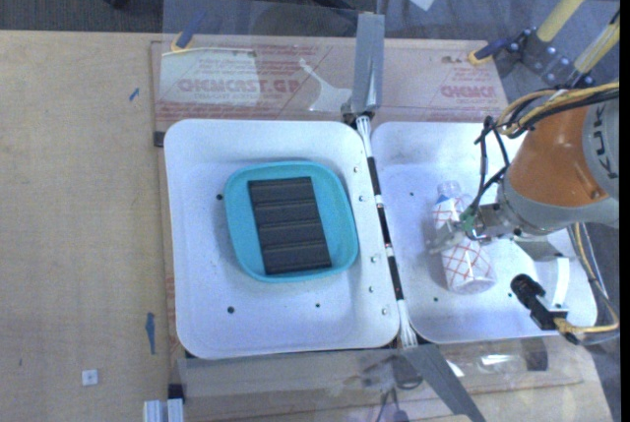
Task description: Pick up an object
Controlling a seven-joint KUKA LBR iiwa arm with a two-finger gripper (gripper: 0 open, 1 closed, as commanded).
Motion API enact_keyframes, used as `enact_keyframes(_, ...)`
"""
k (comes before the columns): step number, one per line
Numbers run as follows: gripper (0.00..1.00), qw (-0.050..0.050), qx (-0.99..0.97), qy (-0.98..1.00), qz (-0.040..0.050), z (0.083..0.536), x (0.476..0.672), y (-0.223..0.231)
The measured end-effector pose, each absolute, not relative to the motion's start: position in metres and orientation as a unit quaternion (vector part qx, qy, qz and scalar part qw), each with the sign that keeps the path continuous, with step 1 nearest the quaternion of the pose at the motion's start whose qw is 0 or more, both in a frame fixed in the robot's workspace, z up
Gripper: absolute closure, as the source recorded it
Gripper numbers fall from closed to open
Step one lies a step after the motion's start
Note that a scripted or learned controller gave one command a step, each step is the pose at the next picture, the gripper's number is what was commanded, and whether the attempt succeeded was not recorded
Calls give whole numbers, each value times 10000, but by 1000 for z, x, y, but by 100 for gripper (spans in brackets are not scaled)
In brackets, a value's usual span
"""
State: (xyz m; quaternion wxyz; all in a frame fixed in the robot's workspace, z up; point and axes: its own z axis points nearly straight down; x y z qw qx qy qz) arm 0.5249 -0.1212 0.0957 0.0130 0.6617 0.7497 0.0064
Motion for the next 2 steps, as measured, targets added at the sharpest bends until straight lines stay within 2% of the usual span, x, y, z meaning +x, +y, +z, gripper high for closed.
enact_keyframes(1,0,149,6038,7969,63,96,505,-106)
enact_keyframes(2,100,161,6051,7960,65,105,506,-107)
